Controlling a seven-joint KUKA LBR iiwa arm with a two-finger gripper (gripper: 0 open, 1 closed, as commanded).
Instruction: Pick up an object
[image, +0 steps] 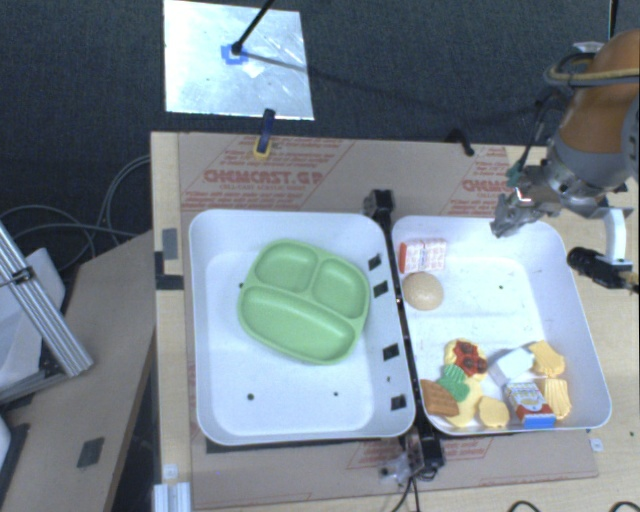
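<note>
My gripper (512, 212) hangs over the far right corner of the right bin (575, 300), high above its floor, with nothing seen between its fingers. A red and white carton (424, 254) and a tan bun (424, 291) lie at the bin's far left. Several toy foods crowd its near edge: a red pizza slice (466, 356), a green piece (455, 381), yellow pieces (547, 357) and a small boxed item (528, 400). All of them lie well to the left of and nearer than the gripper.
The left bin (215, 330) holds a green divided plate (304, 300). A black divider with clips (392, 300) runs between the bins. A black part of the arm (600, 266) juts over the right bin's right rim. A metal sheet (236, 60) lies beyond the bench.
</note>
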